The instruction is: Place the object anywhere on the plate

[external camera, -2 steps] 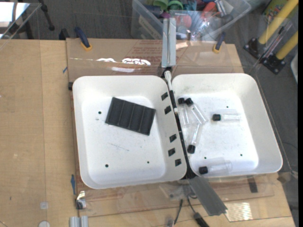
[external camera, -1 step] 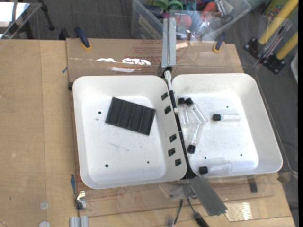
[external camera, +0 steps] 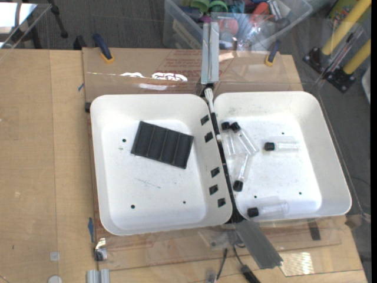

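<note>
A dark ribbed rectangular plate (external camera: 162,144) lies flat in the left bin (external camera: 112,208), slightly turned, toward the bin's upper middle. Several clear plastic vials with black caps lie in the right bin (external camera: 330,175): a crossed cluster (external camera: 238,146) near the divider, one vial (external camera: 278,147) to its right, one (external camera: 241,173) pointing down toward the divider, and one (external camera: 268,209) by the front wall. All lie on their sides.
A raised divider with black clips (external camera: 213,158) separates the two bins. A vertical metal post (external camera: 209,55) stands behind them. A clear tub of colourful toys (external camera: 241,7) sits at the back. Wooden bench surface (external camera: 41,158) extends to the left.
</note>
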Controlling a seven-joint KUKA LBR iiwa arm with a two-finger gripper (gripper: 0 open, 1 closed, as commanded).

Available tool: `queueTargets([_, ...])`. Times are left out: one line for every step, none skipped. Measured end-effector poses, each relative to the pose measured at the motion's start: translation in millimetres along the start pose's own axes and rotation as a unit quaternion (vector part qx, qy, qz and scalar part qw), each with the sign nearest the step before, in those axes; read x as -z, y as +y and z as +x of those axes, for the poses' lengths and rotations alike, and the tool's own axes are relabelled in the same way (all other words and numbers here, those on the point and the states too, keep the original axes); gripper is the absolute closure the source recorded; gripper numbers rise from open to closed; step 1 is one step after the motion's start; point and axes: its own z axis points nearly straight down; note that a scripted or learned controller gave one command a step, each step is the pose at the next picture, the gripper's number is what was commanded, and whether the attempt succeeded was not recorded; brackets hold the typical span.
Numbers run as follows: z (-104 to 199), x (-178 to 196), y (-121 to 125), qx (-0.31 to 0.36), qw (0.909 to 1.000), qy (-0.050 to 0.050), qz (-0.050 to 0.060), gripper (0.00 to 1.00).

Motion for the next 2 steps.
queueTargets([-0.5, 10.8, 1.3, 0.000, 1.0000, -0.002, -0.002, 1.00])
queueTargets([0.1, 10.7, 1.5, 0.001, 1.0000, -0.002, -0.002, 0.00])
